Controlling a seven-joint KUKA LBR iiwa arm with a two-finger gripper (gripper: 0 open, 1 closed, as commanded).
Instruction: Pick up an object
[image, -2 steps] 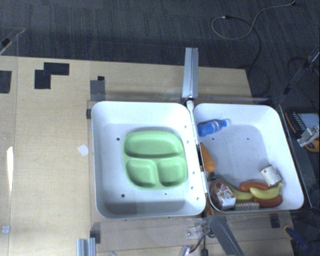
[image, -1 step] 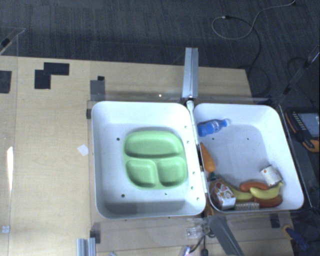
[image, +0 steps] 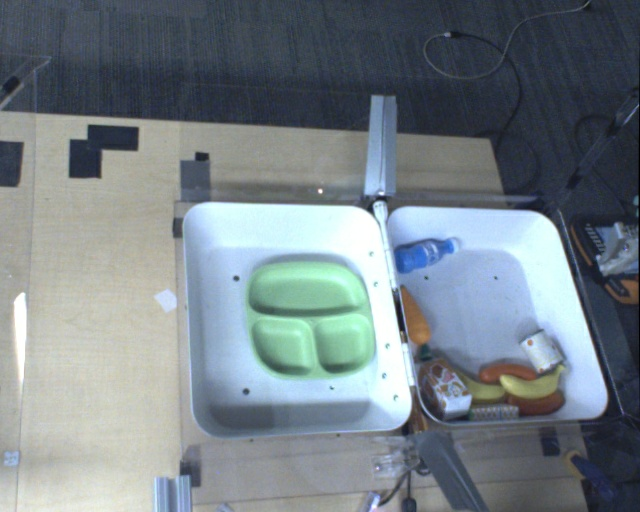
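Bins side by side on wooden bench, left bin (image: 210, 300) holding green divided tray (image: 310, 318), right bin (image: 560, 260) holding blue bottle (image: 425, 253), carrot (image: 415, 320), banana (image: 532, 381), small can (image: 541, 350), packet (image: 445, 388) clustered along near edge.

Green tray (image: 308, 320): matt plastic. Bins (image: 215, 300): smooth white plastic. Bench (image: 90, 300): pale wood grain. Bottle (image: 424, 254): glossy blue.

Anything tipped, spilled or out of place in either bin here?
Nothing spilled or damaged. The blue bottle lies on its side in the right bin, and the toy food is heaped in its near corner around the banana. The green tray sits flat in the left bin.
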